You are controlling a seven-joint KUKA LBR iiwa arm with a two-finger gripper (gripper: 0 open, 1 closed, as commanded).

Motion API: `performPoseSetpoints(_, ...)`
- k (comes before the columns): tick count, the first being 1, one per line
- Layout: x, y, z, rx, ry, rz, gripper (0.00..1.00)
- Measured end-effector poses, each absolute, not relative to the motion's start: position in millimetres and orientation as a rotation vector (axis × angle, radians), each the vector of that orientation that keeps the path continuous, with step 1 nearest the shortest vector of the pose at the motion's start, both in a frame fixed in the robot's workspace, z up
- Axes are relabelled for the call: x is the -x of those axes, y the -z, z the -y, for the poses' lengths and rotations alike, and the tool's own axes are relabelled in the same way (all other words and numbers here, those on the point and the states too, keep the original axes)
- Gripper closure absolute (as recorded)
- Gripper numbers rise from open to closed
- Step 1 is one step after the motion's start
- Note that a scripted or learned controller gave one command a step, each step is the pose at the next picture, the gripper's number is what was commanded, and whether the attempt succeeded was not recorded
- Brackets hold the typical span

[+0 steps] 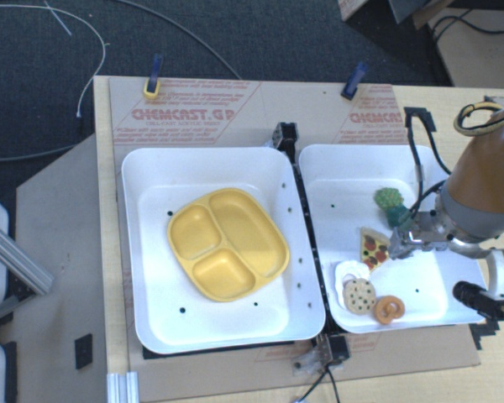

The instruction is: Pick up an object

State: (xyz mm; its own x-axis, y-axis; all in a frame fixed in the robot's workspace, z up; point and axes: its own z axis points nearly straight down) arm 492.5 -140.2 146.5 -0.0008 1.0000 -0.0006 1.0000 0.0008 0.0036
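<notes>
Just beside gripper (401, 243): triangular pizza slice (373, 248)

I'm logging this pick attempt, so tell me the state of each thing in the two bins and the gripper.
Yellow divided plate: upright, compartments bare, left bin.
Broccoli: loose, right bin.
Pizza slice: flat, beside gripper.
Cookie: flat, untouched.
Donut: flat, untouched.
</notes>
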Motion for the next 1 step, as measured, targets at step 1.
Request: performPoseSetpoints(1,-495.2,-193.4,148.4,-2.217,-0.005,-2.218,1.0)
